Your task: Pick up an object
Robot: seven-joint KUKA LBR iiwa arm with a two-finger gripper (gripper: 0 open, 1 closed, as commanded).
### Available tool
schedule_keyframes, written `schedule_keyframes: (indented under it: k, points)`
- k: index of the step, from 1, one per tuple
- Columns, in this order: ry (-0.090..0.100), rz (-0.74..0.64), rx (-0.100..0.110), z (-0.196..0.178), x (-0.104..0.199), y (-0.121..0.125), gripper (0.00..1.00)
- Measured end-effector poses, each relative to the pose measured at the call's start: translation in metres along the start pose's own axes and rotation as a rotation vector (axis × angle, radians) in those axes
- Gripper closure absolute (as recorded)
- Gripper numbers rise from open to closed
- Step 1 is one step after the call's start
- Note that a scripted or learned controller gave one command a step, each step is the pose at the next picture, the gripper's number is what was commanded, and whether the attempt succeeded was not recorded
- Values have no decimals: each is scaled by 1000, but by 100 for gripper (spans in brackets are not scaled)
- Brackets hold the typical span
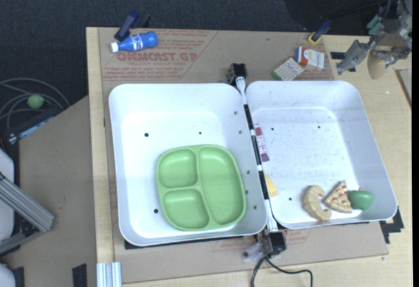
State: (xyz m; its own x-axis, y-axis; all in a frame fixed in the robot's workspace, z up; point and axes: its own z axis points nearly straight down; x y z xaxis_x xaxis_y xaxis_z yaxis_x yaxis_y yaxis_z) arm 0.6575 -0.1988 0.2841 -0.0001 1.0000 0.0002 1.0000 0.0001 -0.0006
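A green divided plate (200,187) lies in the left bin (131,148). To the plate's right, in the right bin (314,128), a pizza slice toy (338,198), a tan piece (316,203) and a green piece (360,199) cluster. Far up-right of the plate hangs the pincer (373,50); its state I cannot tell. Red worktop (196,50) lettering is blurred

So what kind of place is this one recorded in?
Most likely a robotics lab bench rather than a home or kitchen. Two white bins sit side by side on a cardboard-covered bench. They hold toy items: a green divided plate and a toy pizza slice. Loose cables lie on dark carpet beside it.
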Motion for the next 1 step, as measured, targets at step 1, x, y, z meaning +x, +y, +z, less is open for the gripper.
schedule_keyframes:
  k: [1]
  points:
    - [0, 0, -1, 200, 22, -31, 0]
